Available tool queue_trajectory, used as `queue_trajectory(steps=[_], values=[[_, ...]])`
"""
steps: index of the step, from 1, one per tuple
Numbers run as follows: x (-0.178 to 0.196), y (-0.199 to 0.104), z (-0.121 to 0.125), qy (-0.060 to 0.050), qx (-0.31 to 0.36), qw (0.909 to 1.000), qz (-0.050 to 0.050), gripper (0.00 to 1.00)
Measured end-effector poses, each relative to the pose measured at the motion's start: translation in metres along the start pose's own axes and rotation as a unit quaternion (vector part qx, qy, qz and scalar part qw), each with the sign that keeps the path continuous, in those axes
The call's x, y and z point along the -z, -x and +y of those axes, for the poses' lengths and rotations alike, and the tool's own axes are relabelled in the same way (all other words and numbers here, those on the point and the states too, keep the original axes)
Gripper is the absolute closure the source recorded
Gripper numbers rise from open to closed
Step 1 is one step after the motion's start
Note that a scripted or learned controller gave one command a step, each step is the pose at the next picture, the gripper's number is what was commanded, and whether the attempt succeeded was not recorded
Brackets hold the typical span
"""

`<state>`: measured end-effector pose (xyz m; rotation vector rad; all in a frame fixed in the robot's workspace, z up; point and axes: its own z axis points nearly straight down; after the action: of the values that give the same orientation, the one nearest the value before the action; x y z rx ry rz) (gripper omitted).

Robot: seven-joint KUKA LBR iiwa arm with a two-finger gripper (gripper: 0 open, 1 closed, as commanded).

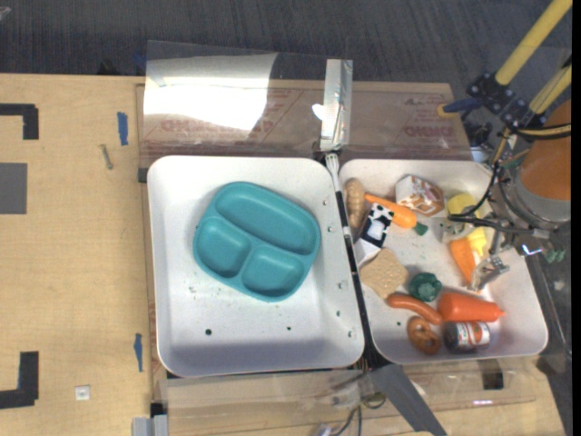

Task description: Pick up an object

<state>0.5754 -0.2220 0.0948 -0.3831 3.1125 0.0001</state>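
The right bin (531,334) holds several toy foods. Among them are an orange and yellow wedge (465,254), a yellow lemon (461,204), a wrapped bread pack (419,193), a carrot (393,209), a tan cracker (383,275), a green piece (423,286), a red sausage (413,304), a fat orange carrot (470,309) and a small can (467,335). My gripper (491,265) hangs low over the bin's right side, just right of the wedge and close to it. Cables and the wrist hide its upper part.
The left bin (172,334) bears a teal divided plate (257,240). A brown potato (354,198) and a black and white card (374,230) lie by the divider between the bins. A clear plastic sheet (213,89) stands behind the bins. Yellow bars (536,30) rise at the top right.
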Motion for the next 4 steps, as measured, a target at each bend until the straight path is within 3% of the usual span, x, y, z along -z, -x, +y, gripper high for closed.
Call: queue_trajectory(steps=[1, 2, 3, 4], values=[[-0.007, 0.001, 0.007, -0.001, -0.023, 0.9997, 0.0, 0.0], [0.003, 0.006, 0.008, -0.003, -0.022, 0.9997, -0.006, 1.0], [0.002, 0.006, 0.009, -0.002, -0.022, 0.9997, -0.005, 0.0], [-0.007, -0.005, 0.003, 0.0, -0.042, 0.9991, -0.002, 0.0]])
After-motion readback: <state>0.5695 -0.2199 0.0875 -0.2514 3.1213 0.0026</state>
